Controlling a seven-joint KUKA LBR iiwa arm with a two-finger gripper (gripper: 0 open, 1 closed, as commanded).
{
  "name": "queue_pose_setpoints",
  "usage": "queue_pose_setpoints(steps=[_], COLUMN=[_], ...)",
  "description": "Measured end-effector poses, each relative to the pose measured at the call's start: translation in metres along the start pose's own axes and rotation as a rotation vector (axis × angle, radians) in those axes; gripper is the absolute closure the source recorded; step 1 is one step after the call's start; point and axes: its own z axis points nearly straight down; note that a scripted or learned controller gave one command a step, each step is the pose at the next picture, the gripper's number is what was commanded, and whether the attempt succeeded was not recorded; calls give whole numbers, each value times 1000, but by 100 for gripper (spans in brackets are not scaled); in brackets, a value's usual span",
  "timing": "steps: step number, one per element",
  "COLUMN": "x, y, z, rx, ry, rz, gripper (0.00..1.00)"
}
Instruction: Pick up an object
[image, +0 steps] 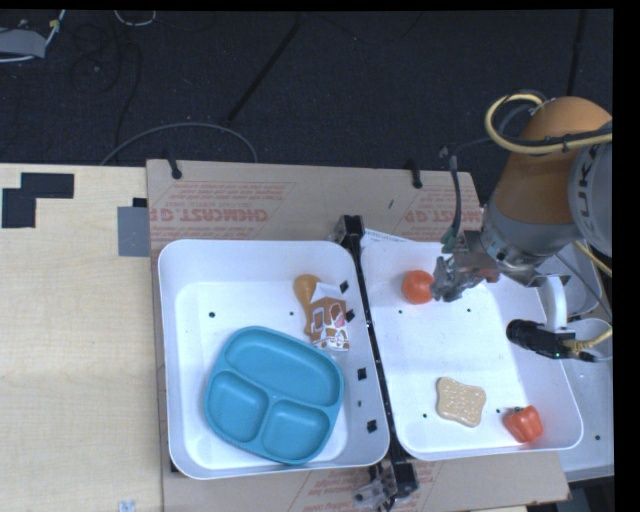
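Orange-red tomato (417, 287) sits in the right bin (492, 440) just to the camera-left of our jaws (446, 283), practically touching them, though we honestly can't tell if they're apart or closed from up here.

Two white bins sit side by side. The left bin (180, 300) holds a blue divided plate (272, 394) toward six o'clock, with a small patterned packet (329, 325) and a tan drumstick-shaped toy (306, 290) at its one o'clock. In the right bin (500, 330), the gripper (447, 281) hangs just beside an orange-red tomato (417, 287), at its three o'clock. A toast slice (461, 401) and a red pepper (523, 423) lie toward five o'clock.
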Motion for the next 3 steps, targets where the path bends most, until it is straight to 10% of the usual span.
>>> queue_pose_setpoints(steps=[3], x=[143], y=[-42], z=[-10], rx=[-2], ry=[-1], rz=[-1], gripper=[100])
